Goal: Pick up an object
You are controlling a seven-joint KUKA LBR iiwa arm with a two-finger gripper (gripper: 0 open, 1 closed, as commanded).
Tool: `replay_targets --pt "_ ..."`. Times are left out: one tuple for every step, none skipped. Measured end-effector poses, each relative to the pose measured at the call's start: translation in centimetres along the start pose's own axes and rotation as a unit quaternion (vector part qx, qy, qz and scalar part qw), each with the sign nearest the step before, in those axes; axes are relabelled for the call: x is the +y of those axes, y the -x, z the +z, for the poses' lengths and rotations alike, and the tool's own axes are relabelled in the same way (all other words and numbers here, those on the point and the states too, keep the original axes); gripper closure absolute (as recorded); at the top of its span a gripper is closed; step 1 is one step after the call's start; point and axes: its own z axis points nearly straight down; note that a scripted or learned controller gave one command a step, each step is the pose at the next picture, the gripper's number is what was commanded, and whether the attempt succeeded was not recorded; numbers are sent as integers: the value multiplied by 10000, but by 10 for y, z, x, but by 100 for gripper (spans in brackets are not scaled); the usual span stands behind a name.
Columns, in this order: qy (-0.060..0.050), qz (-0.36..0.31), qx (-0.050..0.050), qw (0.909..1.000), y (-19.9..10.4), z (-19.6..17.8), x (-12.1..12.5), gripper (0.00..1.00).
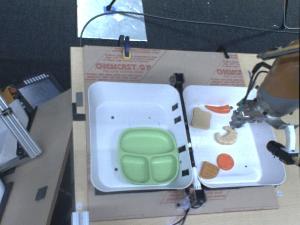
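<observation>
Shrimp-shaped toy (227, 136), pale and curled, lying near the middle of the right bin (267, 172), apart from its neighbours. Probably the likeliest pick, being closest to the tool. Looks light, likely hollow plastic or soft rubber; judged smooth and a little slippery, not fragile. Best taken across the thick middle of the curl, not at the thin tapered ends, which could squirt out sideways under a pinch. Just beyond it on the far side, hanging over the bin floor: gripper (234, 122), reaching in from the right on the grey and orange arm (281, 86). Too dark and small to judge its opening, so cannot tell whether spread or clenched; nothing seen held in it, and contact with the toy cannot be made out. Farther out: red chili (218, 108) along the far side, tan bread slice (201, 118) to the left, red tomato round (225, 161) and orange waffle piece (209, 170) at the near side. Across the divide, green divided plate (147, 154) in the left bin (108, 97).
</observation>
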Motion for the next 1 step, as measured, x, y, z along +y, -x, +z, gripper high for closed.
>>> replay_targets --pt "-13 -26 11 10000 -56 -13 10 100"
